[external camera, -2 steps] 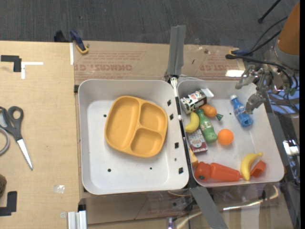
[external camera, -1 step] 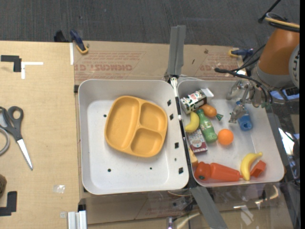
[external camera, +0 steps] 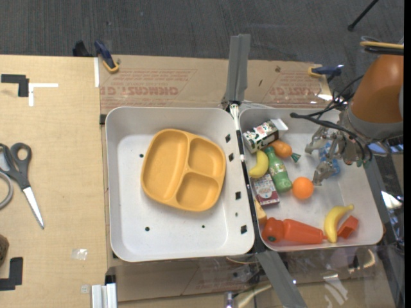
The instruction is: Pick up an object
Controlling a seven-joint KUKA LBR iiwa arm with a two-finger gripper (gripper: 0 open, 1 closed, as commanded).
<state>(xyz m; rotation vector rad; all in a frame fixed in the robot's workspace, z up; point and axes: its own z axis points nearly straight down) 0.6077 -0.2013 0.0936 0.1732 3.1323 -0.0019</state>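
Observation:
My gripper [external camera: 319, 160] hangs over the upper right part of the right bin [external camera: 366, 191], fingers spread and nothing between them. Just below and left of it lies an orange ball [external camera: 302, 188], apart from the fingertips. Left of that lie a green bottle [external camera: 278, 172], a small orange fruit [external camera: 280, 149], a yellow banana [external camera: 259, 164], a small printed carton [external camera: 260, 135] and a red packet [external camera: 265, 191]. Along the bin's front edge rest a long red-orange vegetable toy [external camera: 292, 231], a second banana [external camera: 335, 222] and a red piece [external camera: 349, 227].
The left bin [external camera: 125, 191] holds a yellow divided plate [external camera: 183, 170]. A grey bar [external camera: 237, 76] runs back from the wall between the bins. Scissors [external camera: 22, 178] lie on the wooden bench at far left. Cables cross above the arm at the right.

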